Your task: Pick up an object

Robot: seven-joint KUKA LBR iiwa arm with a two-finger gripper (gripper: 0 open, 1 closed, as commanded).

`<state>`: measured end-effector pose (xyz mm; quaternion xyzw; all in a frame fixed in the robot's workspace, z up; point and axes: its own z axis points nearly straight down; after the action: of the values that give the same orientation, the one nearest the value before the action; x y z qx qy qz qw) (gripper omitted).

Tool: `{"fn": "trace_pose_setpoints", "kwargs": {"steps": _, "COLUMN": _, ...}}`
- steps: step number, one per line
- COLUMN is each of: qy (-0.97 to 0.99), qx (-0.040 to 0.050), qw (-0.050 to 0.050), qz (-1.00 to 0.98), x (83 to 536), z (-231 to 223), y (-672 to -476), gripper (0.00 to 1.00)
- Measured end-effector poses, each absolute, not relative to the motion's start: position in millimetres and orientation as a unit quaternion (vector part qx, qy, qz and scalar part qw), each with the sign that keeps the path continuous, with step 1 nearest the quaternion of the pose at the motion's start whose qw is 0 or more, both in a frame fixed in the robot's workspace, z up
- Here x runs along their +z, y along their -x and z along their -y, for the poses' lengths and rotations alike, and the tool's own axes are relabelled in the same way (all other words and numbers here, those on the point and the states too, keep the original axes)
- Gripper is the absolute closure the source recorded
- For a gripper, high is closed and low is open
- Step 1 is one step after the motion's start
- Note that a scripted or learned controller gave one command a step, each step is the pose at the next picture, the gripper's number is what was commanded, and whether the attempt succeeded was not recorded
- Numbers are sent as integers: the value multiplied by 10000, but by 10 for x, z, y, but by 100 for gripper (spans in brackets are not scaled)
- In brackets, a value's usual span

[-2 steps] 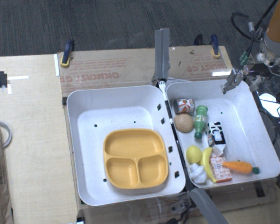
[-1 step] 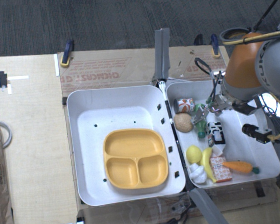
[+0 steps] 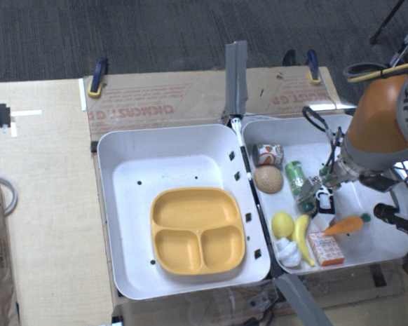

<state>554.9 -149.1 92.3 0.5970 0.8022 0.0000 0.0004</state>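
Hand (image 3: 315, 198) low among green bottle (image 3: 294, 175), banana (image 3: 303, 237), carrot (image 3: 346, 225)

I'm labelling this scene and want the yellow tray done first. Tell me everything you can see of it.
The tray is a yellow-orange divided plate that looks like matte plastic, with rounded corners and a raised rim. It has three compartments: one long one across the far side and two smaller ones side by side nearer the camera. All three look bare. It lies flat, right way up, on the floor of the left bin, towards its near right part, apart from the walls.
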Motion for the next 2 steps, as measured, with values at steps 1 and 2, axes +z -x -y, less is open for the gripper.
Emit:
{"fn": "trace_pose_setpoints", "kwargs": {"steps": 1, "qy": -5981, "qx": 18, "qw": 30, "qz": -8014, "x": 1034, "z": 1493, "y": -5571, "gripper": 100}}
{"fn": "trace_pose_setpoints", "kwargs": {"steps": 2, "qy": -5542, "qx": 0, "qw": -1, "qz": -8324, "x": 916, "z": 1637, "y": -5061, "gripper": 100}}
